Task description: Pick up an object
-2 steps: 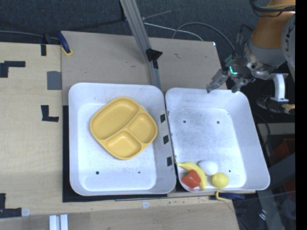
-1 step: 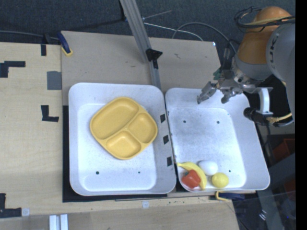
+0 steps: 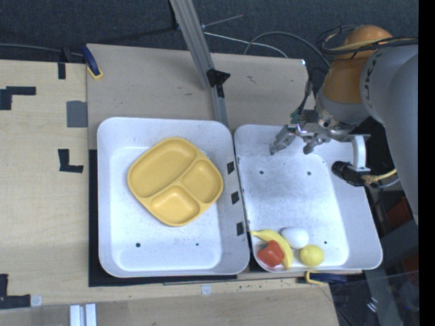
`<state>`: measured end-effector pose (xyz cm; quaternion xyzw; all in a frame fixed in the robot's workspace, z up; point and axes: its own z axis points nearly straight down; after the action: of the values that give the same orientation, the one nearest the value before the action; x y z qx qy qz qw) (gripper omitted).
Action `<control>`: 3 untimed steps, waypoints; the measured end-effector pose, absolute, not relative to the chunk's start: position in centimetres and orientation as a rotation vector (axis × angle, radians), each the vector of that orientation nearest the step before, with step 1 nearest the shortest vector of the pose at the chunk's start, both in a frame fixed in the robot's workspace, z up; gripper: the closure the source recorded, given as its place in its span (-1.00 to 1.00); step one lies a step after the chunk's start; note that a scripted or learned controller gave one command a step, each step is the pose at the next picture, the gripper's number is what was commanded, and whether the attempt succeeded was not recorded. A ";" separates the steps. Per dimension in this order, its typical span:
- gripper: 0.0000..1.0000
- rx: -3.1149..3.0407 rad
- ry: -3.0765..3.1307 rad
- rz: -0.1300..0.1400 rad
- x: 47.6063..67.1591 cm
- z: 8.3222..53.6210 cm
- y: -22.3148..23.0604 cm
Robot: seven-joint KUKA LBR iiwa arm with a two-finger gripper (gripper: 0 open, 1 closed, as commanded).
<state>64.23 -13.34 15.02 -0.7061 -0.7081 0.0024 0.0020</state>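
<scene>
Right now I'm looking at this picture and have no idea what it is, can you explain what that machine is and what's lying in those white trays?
One camera looks down at a slant on a bench. The grey and orange machine on the right is a robot arm; its gripper hangs open over the far end of the right bin, holding nothing. The left bin holds a yellow divided plate. In the right bin's near corner lie a banana, a red piece, a white egg-like piece and a small yellow ball.
</scene>
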 end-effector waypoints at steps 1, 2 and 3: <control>-1.00 -2.217 -2.222 0.007 64.5 10.5 -13.6; 1.00 -2.217 -2.226 0.003 64.6 11.8 -13.5; 1.00 -2.222 -2.226 -0.003 64.7 16.9 -14.4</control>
<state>64.70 -14.44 16.92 -0.7063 -0.7079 -0.0010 -0.0019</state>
